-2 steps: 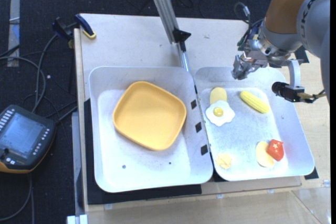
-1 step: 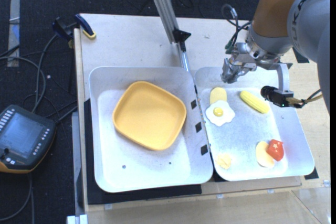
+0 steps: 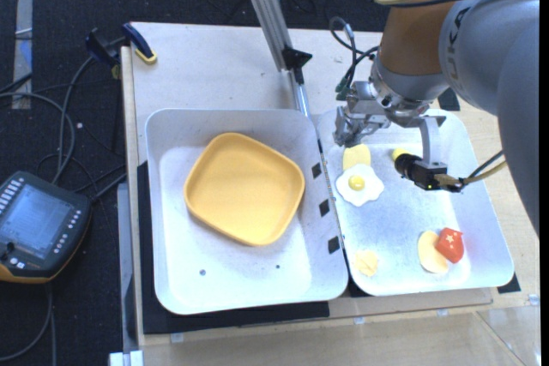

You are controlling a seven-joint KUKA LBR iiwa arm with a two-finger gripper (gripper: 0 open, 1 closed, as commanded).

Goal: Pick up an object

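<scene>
Gripper [image 3: 353, 129] sits upper centre-right of the frame, over the top left corner of the right bin [image 3: 403, 227]. It's dark and cluttered with cables, so I can't tell how far open it is, and nothing is visibly held in it. Yellow block [image 3: 357, 156] lies in that bin just below the gripper in the frame, very close; touching or not, can't tell. The block's upper edge is hard to separate from the gripper. Toy fried egg [image 3: 359, 185] is just below the block, touching or nearly so. Lower in the same bin is a small pale yellow piece [image 3: 367, 263] near the bottom left corner. A red piece [image 3: 449, 244] rests against a pale slice [image 3: 429, 253] at lower right; both are too small to identify. The grey arm [image 3: 489, 30] covers the bin's top right corner. The left bin [image 3: 171, 141] holds a square yellow plate [image 3: 244, 187], well apart from the gripper.
</scene>
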